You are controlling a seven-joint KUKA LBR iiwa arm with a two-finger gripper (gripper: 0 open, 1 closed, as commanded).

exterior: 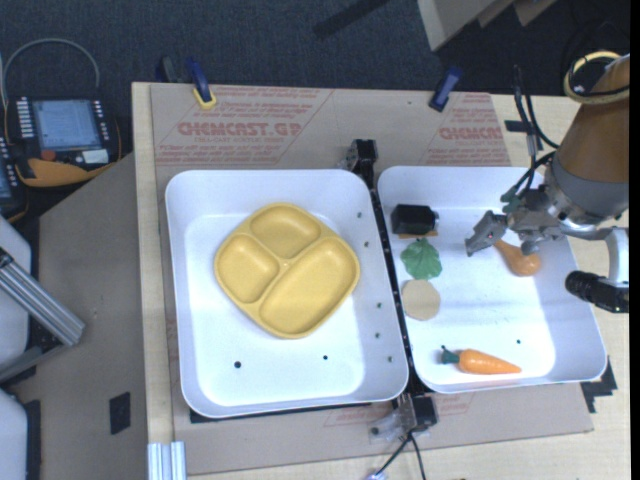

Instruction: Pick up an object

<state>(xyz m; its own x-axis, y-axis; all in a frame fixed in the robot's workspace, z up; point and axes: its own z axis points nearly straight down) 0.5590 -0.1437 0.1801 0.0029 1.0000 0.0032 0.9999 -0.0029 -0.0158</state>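
The right bin [560, 348] holds several small items. A black block [412, 218] lies at its upper left, with a green leafy piece [422, 259] and a beige round disc [421, 300] below it. A toy carrot [485, 362] lies near the front wall. My gripper [508, 238] hangs low over the bin's upper right, open, with one finger [484, 234] splayed to the left. An orange pear-shaped piece [522, 259] lies just under its right side, partly covered by it. Nothing sits between the fingers.
The left bin [200, 368] holds a yellow divided plate [287, 269]. A black latch strip [388, 268] runs between the two bins. The arm's orange band [600, 138] and a black cable [530, 128] hang over the right bin's far corner.
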